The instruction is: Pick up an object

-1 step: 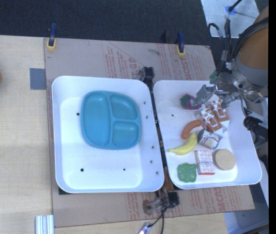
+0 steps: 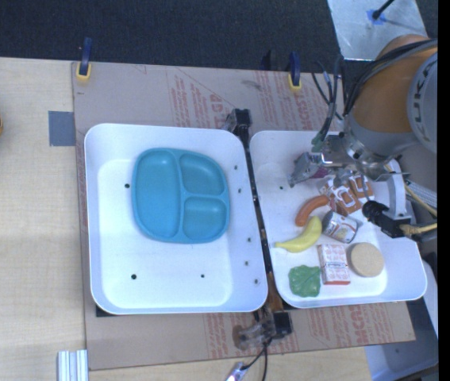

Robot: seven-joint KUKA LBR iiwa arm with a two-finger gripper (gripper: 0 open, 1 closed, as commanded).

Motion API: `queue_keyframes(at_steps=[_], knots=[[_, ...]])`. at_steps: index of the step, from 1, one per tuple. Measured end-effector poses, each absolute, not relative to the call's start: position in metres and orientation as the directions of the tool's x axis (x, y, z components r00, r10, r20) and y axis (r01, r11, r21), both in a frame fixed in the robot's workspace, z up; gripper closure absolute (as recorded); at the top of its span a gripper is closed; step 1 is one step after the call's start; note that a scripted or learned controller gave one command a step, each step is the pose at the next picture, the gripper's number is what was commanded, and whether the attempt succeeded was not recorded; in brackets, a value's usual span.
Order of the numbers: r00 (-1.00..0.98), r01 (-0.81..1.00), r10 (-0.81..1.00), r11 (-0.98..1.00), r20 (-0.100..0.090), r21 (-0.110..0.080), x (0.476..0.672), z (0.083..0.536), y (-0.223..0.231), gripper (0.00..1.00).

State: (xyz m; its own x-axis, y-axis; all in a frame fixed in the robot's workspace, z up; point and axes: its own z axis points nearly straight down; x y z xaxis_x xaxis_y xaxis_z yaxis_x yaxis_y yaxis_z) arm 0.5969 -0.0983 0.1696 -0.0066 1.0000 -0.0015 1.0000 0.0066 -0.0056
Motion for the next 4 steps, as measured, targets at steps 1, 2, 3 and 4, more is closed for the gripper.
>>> queue_keyframes(at_steps=[1,2,3,4], knots=[[-0.006,1.0,1.0,0.006,-0.001,-0.001,0.59,0.105,-0.124,0.0],[-0.004,1.0,1.0,0.004,-0.001,-0.005,0.546,0.091,-0.099,0.0],[-0.007,1.0,1.0,0.007,-0.002,-0.006,0.546,0.101,-0.1,1.0],[-0.004,1.0,1.0,0.004,0.001,-0.002,0.594,0.192,-0.05,1.0]])
